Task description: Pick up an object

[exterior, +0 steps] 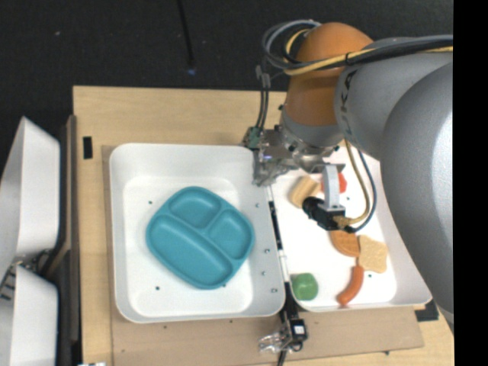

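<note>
Just right of the pincer [268, 175] lies a tan block [303, 191]

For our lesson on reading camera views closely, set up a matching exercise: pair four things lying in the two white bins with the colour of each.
Things:
1. divided plate in the left bin
2. small block near the right bin's front edge
3. sausage at the right bin's front
4. toast slice in the right bin

Colours:
A. green
B. tan
C. teal blue
D. orange-red

Pairs: 1-C, 2-A, 3-D, 4-B
</note>
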You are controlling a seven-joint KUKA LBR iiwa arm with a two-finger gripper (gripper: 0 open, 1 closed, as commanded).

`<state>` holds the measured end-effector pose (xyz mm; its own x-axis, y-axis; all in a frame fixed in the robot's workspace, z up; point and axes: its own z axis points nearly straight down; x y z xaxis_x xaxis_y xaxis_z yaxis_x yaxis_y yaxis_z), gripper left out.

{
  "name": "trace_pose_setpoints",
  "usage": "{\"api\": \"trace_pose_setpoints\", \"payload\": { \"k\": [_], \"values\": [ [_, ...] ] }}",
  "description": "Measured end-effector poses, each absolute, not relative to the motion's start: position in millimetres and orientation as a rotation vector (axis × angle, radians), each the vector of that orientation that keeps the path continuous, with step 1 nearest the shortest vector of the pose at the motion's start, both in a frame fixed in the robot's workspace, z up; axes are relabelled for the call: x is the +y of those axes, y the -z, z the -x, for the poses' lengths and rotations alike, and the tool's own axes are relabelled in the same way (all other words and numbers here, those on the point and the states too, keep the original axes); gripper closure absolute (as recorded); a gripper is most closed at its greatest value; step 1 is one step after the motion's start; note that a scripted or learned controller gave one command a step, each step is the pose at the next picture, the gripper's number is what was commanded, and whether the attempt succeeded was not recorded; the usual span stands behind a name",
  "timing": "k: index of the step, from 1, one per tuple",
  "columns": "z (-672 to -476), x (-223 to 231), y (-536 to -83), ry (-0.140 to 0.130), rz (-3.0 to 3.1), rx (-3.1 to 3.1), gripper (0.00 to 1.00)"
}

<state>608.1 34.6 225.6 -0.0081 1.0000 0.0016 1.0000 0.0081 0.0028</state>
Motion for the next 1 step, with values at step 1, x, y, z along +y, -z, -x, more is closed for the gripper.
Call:
{"api": "trace_pose_setpoints", "payload": {
  "k": [1],
  "values": [
    [-617.3, 80.4, -246.5, -0.006, -2.213, 2.229, 1.00]
  ]
}}
